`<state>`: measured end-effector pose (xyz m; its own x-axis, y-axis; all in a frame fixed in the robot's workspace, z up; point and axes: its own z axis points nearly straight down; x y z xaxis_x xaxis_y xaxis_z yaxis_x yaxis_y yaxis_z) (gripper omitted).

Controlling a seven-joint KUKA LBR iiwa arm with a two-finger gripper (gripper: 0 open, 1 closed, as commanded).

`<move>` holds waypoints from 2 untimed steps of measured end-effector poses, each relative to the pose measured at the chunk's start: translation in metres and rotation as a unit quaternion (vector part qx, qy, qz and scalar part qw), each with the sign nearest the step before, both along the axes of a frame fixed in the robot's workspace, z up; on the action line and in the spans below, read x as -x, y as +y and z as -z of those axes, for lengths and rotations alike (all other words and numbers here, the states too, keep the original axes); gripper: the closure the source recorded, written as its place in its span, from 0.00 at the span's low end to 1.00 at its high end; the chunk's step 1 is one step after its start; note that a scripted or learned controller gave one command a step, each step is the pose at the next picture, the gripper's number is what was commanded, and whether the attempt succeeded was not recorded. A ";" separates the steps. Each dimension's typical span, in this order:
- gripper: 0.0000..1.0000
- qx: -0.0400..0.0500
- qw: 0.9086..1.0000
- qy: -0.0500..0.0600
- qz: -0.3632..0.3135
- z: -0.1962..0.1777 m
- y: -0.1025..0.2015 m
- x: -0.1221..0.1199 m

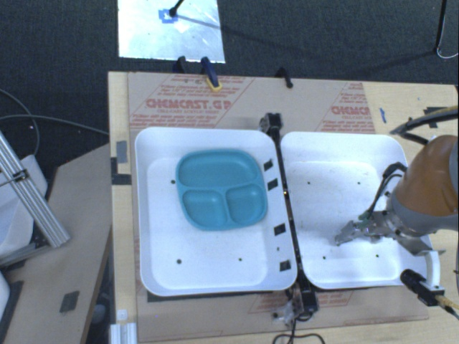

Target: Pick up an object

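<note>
Red lettering on the brown cardboard sheet under the bins reads roughly "CHEMCAST GP", once above the left bin and again, cut short, above the right bin. Beyond the cardboard lies a shiny square plate with a small blue mark. The arm is cropped at the frame's right side, its orange band showing. The gripper sits low over the right bin's floor, right of the black divider clips; it is blurred and small, and I cannot tell how its tips stand. The left bin, left of those clips, holds a teal three-compartment tray, lying flat, well apart from the gripper
</note>
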<state>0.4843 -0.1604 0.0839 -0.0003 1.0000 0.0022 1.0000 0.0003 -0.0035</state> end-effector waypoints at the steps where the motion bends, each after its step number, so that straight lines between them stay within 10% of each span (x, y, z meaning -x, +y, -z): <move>1: 0.00 0.001 1.000 -0.007 -0.006 -0.002 0.078 -0.106; 2: 0.00 0.003 1.000 -0.006 -0.003 -0.002 0.039 -0.168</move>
<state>0.6527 -0.1214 0.0860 -0.0057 1.0000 -0.0030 0.9999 0.0057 0.0092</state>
